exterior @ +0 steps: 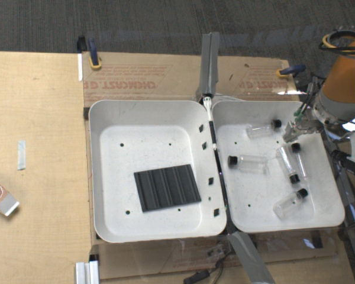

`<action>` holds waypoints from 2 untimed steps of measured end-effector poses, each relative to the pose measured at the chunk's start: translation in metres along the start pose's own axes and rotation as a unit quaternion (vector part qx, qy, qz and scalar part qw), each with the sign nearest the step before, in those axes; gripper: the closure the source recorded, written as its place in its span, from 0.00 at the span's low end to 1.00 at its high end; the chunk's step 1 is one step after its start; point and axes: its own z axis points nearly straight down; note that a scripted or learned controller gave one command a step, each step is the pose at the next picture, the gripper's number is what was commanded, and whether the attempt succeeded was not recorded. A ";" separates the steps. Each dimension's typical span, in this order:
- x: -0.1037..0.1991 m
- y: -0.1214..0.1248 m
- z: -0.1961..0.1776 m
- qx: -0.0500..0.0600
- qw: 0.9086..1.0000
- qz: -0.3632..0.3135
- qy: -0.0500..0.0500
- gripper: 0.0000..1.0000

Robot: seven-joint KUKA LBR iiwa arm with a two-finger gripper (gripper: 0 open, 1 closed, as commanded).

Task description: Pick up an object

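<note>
White plastic bins sit side by side on the bench, their inner rims touching along a grey divider. The left bin (100,158) holds a dark ribbed mat (167,187), lying flat and slightly skewed, nearer the front edge than the back.

The right bin (325,220) carries five clear vials with black caps. One vial (262,130) lies near the back edge, cap pointing right. A second (247,162) lies toward the left edge, cap on its left end. A third (286,164) and a fourth (296,160) lie close together, almost parallel, right of centre, running back to front. The fifth (289,203) rests near the front right corner, tilted, cap toward the back right.

From the right edge the grey arm with its orange band (342,76) reaches over the back right corner of that bin. Its gripper (294,129) hangs low there, just behind the paired vials and right of the back vial. Nothing is visibly caught in it, and whether it is spread or pressed together I cannot tell.
</note>
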 end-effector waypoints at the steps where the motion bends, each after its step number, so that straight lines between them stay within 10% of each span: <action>1: 0.001 0.000 0.000 0.000 1.000 -0.001 0.001 0.00; 2: 0.008 -0.052 0.012 0.003 1.000 -0.003 0.004 0.00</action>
